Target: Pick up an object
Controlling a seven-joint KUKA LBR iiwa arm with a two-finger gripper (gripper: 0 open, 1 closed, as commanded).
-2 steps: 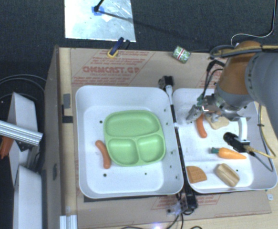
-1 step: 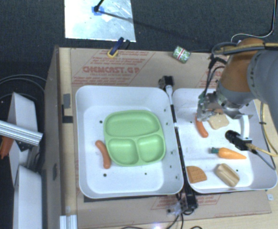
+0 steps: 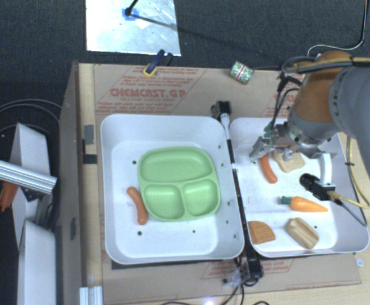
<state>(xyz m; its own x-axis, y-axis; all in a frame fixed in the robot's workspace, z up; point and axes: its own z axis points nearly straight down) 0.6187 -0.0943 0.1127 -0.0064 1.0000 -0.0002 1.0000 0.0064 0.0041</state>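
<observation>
My gripper (image 3: pixel 265 147) hangs over the upper left part of the right bin (image 3: pixel 353 234), reaching in from the right. Just below it lies a small orange-red sausage (image 3: pixel 269 169), its upper end close under the gripper. A pale toast-like piece (image 3: pixel 291 163) sits right beside the gripper, partly under the wrist. Further down the same bin are a carrot (image 3: pixel 306 203), a round brown cookie-like piece (image 3: pixel 261 232) and a tan block (image 3: pixel 302 232). Nothing shows between the gripper's tips.
The left bin (image 3: pixel 118 170) holds a green divided plate (image 3: pixel 178 183) and a second sausage (image 3: pixel 137 204) to its left. A ridge (image 3: pixel 234 176) separates the two bins. A small green-white roll (image 3: pixel 241 72) lies on the bench behind the bins.
</observation>
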